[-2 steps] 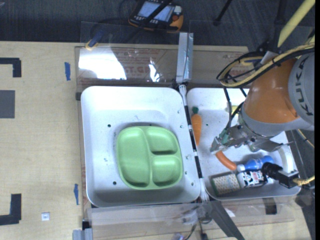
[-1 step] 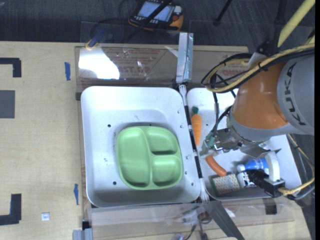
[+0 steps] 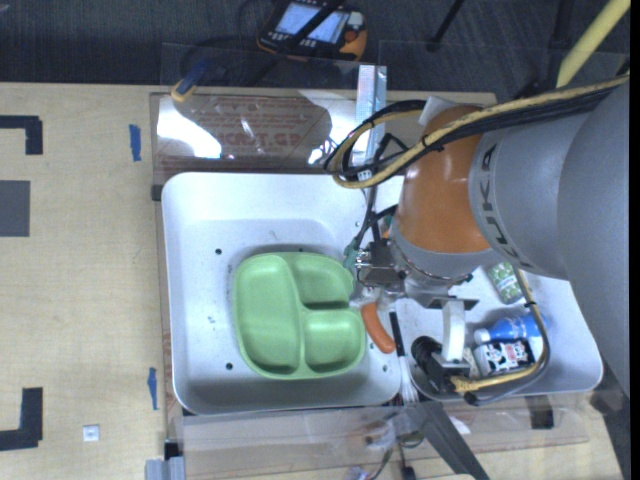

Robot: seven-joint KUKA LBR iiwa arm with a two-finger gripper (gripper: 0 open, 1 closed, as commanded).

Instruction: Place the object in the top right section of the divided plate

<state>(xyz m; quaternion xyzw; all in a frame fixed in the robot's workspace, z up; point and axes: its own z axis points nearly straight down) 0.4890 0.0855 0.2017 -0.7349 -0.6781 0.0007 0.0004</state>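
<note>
A green divided plate [image 3: 290,313] lies in the left white bin [image 3: 200,228], with one long section on its left and two smaller ones on its right. An orange, carrot-like object [image 3: 378,329] rests just off the plate's right rim, near the wall between the bins. My gripper [image 3: 366,268] hangs under the orange wrist band, over the plate's upper right edge and just above the orange object. The wrist hides much of the gripper.
The right bin [image 3: 570,308] holds a blue and white bottle [image 3: 507,340] and a small greenish packet [image 3: 505,281], partly under the arm. A clear plastic panel [image 3: 250,128] stands behind the left bin. The arm covers most of the right bin.
</note>
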